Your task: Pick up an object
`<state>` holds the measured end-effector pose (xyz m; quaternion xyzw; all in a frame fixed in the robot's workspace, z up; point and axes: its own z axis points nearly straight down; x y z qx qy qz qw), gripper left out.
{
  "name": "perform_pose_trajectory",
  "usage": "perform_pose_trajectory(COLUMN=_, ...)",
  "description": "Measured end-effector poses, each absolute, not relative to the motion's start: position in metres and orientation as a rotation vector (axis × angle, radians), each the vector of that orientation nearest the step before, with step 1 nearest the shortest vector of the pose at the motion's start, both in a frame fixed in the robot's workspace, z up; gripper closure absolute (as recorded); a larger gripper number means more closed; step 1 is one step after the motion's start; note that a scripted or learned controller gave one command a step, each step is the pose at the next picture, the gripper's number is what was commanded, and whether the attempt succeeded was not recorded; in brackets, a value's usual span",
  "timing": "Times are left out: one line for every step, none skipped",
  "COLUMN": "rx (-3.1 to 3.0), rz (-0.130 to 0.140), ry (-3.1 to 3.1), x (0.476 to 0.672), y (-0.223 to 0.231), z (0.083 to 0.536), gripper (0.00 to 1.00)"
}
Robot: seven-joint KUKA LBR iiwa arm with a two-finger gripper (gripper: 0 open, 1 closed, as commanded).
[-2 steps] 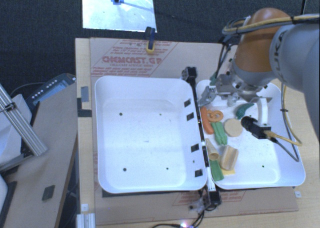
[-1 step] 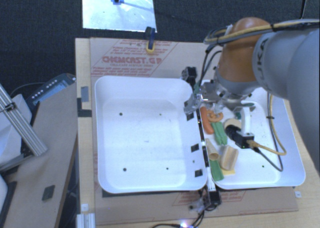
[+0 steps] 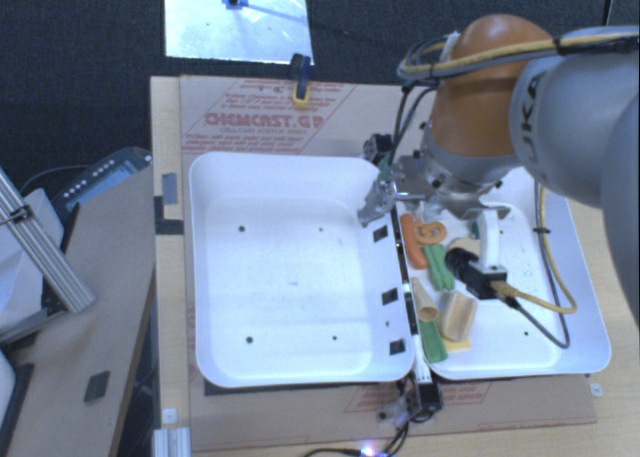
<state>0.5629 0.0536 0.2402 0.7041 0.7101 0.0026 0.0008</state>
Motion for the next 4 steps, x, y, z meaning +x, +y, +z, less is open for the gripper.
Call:
perform_pose_trajectory(rx=2.215, rz=-0.003, ry=2.233, x=0.550, y=0.096, z=0.181, gripper=0.00)
perform_pose_trajectory(rx=2.209, rz=0.005, ry=2.237, x=0.505, y=0.182, z=0.209, gripper=0.00)
perform_pose_trajectory(rx=2.217, rz=-0.006, ry=2.233, x=0.484, y=0.222, z=0.091, gripper=0.00)
perform_pose_trajectory(rx=2.223, rz=-0.001, ry=2.222, x=0.487, y=0.219, z=0.106, gripper=1.00)
